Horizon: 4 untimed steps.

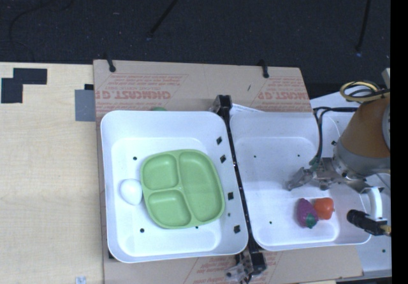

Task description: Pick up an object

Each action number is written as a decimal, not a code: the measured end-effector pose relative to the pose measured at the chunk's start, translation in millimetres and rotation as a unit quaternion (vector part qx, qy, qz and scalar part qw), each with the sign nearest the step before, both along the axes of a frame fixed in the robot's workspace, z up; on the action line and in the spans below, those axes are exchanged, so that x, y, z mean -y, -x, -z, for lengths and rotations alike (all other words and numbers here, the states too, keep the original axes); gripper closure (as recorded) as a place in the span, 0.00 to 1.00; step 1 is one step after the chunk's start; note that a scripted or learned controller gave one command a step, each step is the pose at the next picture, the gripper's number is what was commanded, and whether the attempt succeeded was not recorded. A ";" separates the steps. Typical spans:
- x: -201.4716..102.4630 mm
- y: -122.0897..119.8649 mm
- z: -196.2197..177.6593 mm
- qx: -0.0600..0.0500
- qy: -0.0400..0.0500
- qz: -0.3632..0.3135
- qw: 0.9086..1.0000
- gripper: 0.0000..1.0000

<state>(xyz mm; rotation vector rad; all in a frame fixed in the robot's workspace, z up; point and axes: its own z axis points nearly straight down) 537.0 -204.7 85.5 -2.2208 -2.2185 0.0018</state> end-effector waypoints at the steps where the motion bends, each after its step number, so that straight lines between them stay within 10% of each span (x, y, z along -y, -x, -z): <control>1: 1.1 -1.1 -13.4 0.002 0.001 0.001 1.000 1.00; 3: 1.2 -12.5 -121.8 0.002 0.001 -0.001 1.000 1.00; 4: -45.1 -18.6 -132.9 0.001 -0.001 -0.003 1.000 1.00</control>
